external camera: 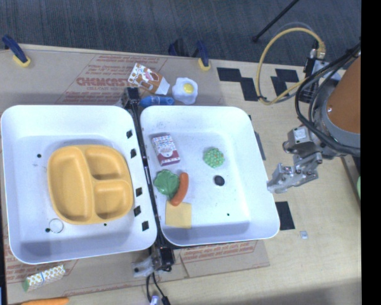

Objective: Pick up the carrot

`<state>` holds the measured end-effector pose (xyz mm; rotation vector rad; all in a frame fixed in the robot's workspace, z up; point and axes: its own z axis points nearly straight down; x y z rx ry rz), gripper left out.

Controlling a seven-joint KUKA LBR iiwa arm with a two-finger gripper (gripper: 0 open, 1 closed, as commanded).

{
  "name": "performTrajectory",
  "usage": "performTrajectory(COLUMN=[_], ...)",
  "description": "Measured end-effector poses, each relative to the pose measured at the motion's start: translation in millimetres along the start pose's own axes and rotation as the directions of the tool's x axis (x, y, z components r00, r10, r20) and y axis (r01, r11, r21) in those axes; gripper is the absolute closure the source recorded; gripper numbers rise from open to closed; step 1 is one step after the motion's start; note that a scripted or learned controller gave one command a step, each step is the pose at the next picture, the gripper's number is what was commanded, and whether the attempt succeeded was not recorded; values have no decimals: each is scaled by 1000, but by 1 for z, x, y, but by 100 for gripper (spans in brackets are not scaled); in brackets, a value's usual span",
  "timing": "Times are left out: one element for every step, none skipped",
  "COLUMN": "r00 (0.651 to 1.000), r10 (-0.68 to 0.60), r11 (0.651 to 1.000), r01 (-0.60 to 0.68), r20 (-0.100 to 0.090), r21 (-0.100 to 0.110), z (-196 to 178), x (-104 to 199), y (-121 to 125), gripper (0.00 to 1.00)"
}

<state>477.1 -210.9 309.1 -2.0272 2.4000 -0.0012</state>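
Lying in right white bin (254,170), near its left wall: carrot (180,189), small, smooth, orange, tapered, touching a lumpy green leafy piece (166,183) and a flat yellow square (178,215). Left bin (19,170): glossy yellow divided tray (89,183). Gripper (286,180) outside the bins, right of them; finger spread: cannot tell.

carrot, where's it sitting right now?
The carrot lies in the right bin, near its left wall, against the green leafy piece and just above the yellow block.
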Motion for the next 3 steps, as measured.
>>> performTrajectory(r00=[975, 930, 776], r10=[-221, -367, -631], r11=[975, 930, 776], r01=[221, 367, 631], r20=[1, 0, 4], r21=[-4, -1, -4], z=[43, -25, 53], x=[-63, -7, -57], y=[11, 2, 11], gripper=[100, 100, 100])
